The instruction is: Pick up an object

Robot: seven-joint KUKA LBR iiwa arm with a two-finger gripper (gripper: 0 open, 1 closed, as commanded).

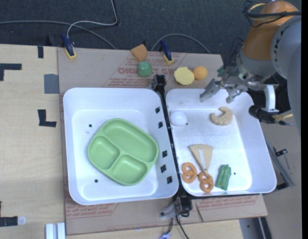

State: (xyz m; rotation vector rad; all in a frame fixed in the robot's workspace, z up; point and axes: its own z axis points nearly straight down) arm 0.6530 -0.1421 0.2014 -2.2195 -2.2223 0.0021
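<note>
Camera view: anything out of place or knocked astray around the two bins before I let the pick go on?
Yes. Four pieces lie outside the bins on the cardboard behind them: an orange wedge, a green piece, a yellow piece and an orange ball. The open gripper is above the right bin, near the croissant.

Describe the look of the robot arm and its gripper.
The grey KUKA arm has rounded, smooth housing with a glossy orange band above the wrist. Below that sits a dark metal two-finger gripper with slim grey fingers. Thin black cables loop over the orange section near the top.
</note>
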